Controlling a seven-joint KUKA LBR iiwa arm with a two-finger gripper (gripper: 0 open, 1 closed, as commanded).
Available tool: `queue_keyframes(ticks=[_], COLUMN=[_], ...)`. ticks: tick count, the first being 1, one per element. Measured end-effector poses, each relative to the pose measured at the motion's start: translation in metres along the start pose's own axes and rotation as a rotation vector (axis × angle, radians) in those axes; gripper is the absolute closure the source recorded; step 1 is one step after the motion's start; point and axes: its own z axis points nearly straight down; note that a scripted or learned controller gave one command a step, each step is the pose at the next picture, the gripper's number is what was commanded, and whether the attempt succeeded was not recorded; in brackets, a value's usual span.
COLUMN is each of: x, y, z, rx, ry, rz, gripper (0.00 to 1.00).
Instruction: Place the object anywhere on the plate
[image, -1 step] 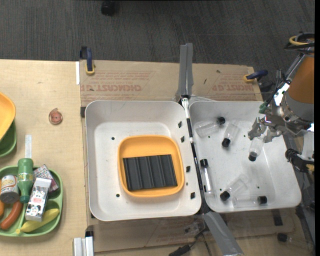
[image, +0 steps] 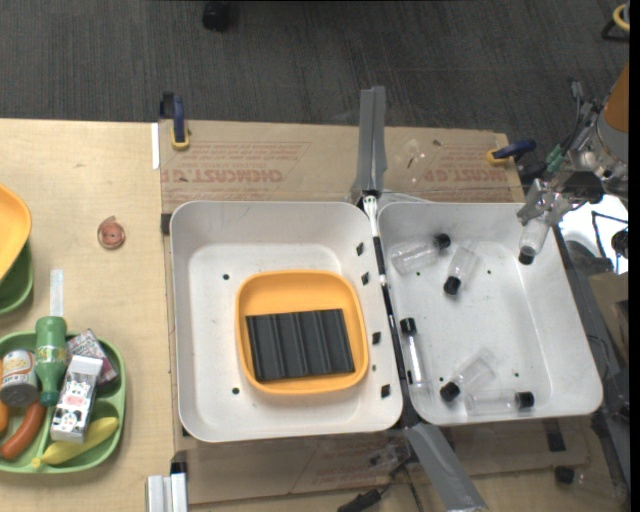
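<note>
I see the two-finger gripper (image: 541, 212) above the right white bin's (image: 580, 330) upper right corner, clamped on a clear plastic vial with a black cap (image: 531, 240). The square orange plate with its dark ribbed insert (image: 300, 333) sits in the left bin (image: 200, 300).

clear vial (image: 533, 240) between tool (image: 541, 212) fingers

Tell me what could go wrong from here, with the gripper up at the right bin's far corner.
1. The vial hangs tilted below the gripper, seemingly pinched near its top; it could slip out on the way.
2. The carry crosses the divider between the bins, so a low vial could clip it.
3. The orange plate holds a ridged black insert; a round vial may roll after release.
</note>
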Motion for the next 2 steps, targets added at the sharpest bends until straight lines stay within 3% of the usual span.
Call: queue_keyframes(ticks=[2], x=[-0.021], y=[0.024], z=[-0.047], rx=[-0.004], ry=[-0.001], rz=[-0.480], gripper=[1.00])
